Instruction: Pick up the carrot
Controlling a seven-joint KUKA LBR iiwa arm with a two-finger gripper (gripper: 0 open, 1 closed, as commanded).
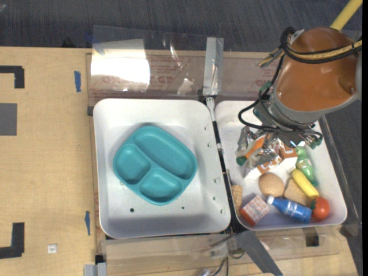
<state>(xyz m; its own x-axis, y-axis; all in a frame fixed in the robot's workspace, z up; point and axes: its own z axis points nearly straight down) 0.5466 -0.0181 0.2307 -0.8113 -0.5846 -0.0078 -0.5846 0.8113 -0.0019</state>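
Observation:
The carrot (249, 150) is a small orange piece with a green tip, lying in the upper left part of the right bin (336, 180). My gripper (261, 145) hangs low over that spot under the big orange wrist band (316, 68). It is right at the carrot and partly covers it, and its metal parts and cables hide whether it touches the carrot.
Below the gripper in the right bin lie a bread roll (271, 184), a banana (305, 184), a green item (305, 167), a blue bottle (290, 209), a tomato (321, 209) and a red-white box (255, 209). The left bin (109, 211) holds a teal divided plate (154, 163).

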